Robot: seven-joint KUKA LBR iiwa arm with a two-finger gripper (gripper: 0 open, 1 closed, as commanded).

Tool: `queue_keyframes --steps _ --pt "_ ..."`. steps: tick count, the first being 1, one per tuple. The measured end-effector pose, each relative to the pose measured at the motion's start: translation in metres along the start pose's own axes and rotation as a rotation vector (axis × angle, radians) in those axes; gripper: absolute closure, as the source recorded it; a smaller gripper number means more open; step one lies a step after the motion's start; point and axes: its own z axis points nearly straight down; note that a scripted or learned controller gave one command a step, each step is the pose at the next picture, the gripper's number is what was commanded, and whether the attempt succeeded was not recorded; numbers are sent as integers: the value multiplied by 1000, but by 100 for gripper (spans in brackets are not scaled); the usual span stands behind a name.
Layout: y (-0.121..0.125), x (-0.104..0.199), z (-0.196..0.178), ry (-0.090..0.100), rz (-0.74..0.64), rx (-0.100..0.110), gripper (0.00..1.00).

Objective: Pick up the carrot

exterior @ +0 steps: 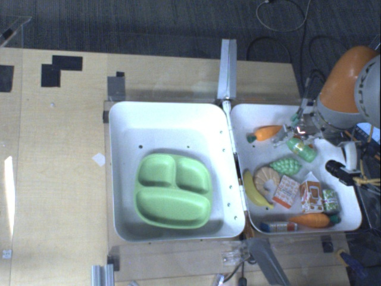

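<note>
My pincer (pixel 297 130) is down in the right bin (pixel 238 159), near its far edge. It is just beside the wide end of a carrot (pixel 269 133) that lies there with its green tip pointing at the wall between the two bins. I cannot tell if my pincer is wide or narrow, because my own arm (pixel 351 94) hides much of it and the picture is small there. I do not see the carrot held.

There is a second carrot (pixel 309 220) at the near edge of the same bin, next to a marker pen (pixel 280 226). The far one is closer to me, so I think that is the one to go for.

To do this well, I think I should come straight down over the middle of the far carrot and close across its thin way, not along its length. A green bottle (pixel 302 151) lies just beside my pincer, so I must take care not to pinch that too. The carrot is round and smooth and may roll, so I should squeeze slowly and lift straight up.

The left bin (pixel 119 159) has a green tray (pixel 174 190) in it. I can leave that alone.
</note>
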Motion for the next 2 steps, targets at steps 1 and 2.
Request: queue_keyframes --steps 1,2 --pt "36 21 20 1 320 26 0" --pt "26 33 -35 3 456 26 0"
